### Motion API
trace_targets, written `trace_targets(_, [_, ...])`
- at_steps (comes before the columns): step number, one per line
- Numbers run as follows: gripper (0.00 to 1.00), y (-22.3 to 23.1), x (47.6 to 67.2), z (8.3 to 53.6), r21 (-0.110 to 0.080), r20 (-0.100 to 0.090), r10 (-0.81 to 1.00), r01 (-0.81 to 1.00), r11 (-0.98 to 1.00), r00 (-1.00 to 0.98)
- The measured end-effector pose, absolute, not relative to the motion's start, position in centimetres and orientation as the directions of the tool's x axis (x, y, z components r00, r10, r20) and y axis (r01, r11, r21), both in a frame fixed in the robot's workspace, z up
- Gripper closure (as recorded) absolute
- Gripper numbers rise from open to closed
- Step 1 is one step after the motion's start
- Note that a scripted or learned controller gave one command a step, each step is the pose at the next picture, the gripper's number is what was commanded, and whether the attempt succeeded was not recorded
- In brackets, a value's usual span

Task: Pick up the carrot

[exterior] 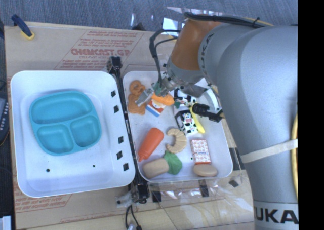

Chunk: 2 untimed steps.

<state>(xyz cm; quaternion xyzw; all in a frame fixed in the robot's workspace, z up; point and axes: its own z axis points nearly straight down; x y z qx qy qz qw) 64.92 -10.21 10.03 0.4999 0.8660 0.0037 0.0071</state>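
The carrot [150, 143] is orange and tapered. It lies in the right bin [223, 140], left of the middle, with its narrow end toward the front. My gripper [154, 94] hangs over the back of that bin, well behind the carrot and apart from it. It sits just above a small orange, white and blue item [161, 103]. The large grey arm [253, 97] reaches in from the right and hides the bin's back right corner.
Around the carrot lie a beige ridged slice [176, 140], a green piece [173, 163], a tan lump [154, 168], a red-and-white box [200, 151] and a brown roll [205, 170]. A brown cookie-like item [135, 97] and a banana [197, 120] lie further back. The left bin [20, 168] holds a blue divided plate [65, 121].
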Motion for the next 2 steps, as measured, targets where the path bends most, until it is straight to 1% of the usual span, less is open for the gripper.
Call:
trace_targets(1, [0.00, -14.3, 65.1, 10.0, 0.014, -0.009, 0.904, 0.904, 0.427, -0.427])
trace_targets(2, [1.00, -14.2, 65.3, 11.3, 0.016, -0.013, 0.900, 0.900, 0.435, -0.435])
